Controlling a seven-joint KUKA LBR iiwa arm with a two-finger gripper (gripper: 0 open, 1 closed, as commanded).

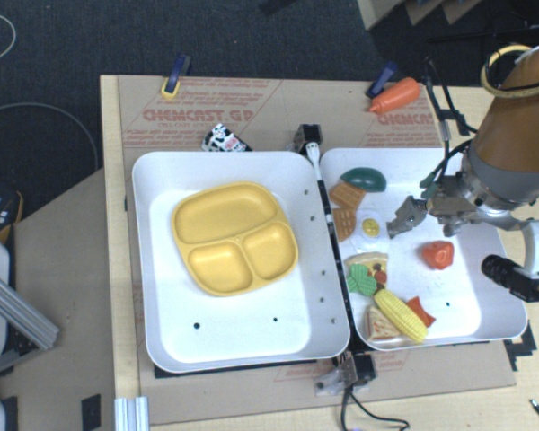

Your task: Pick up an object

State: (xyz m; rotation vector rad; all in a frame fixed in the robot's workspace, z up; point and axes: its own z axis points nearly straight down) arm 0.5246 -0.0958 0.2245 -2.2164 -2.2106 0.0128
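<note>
I see the tool (411, 215) hovering over the right bin (485, 308), its fingers spread apart with nothing between them. Just to its right lies a red toy (438, 255), loose on the bin floor. A small yellow piece (370, 227) sits just left of the tool, with a dark green item (364, 180) above it. Toy corn (400, 315) rests near the front edge. The left bin (242, 335) carries a yellow divided plate (234, 237).

"CHEMCAST GP" is printed in faded red on the brown paper-covered bench top (251, 106); the smaller lines beneath cannot be read.
</note>
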